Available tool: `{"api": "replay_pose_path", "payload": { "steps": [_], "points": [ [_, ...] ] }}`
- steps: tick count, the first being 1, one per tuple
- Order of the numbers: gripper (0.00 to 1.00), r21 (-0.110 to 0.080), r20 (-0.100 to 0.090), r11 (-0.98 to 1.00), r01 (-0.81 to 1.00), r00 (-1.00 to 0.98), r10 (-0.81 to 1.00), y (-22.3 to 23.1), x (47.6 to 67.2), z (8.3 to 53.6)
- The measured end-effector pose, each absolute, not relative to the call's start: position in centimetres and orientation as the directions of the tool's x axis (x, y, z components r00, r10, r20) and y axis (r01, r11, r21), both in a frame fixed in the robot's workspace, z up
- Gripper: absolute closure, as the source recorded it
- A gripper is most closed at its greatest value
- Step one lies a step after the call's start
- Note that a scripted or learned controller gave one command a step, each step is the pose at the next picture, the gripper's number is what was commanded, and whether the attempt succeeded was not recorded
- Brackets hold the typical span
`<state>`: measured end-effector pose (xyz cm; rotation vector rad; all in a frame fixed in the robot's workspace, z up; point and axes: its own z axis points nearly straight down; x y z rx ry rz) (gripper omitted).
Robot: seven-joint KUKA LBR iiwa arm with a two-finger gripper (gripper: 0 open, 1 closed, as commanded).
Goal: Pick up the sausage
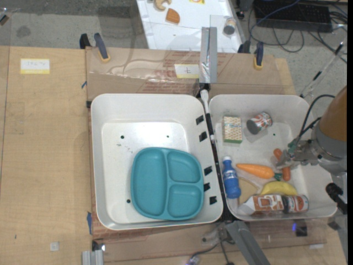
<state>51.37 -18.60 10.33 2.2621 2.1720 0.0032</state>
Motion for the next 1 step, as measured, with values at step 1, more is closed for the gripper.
{"api": "replay_pose_path", "payload": {
  "steps": [1],
  "points": [
    [1.0,0.002,0.0,-0.052,0.999,0.052,0.999,-13.55,57.38,16.3]
  ]
}}
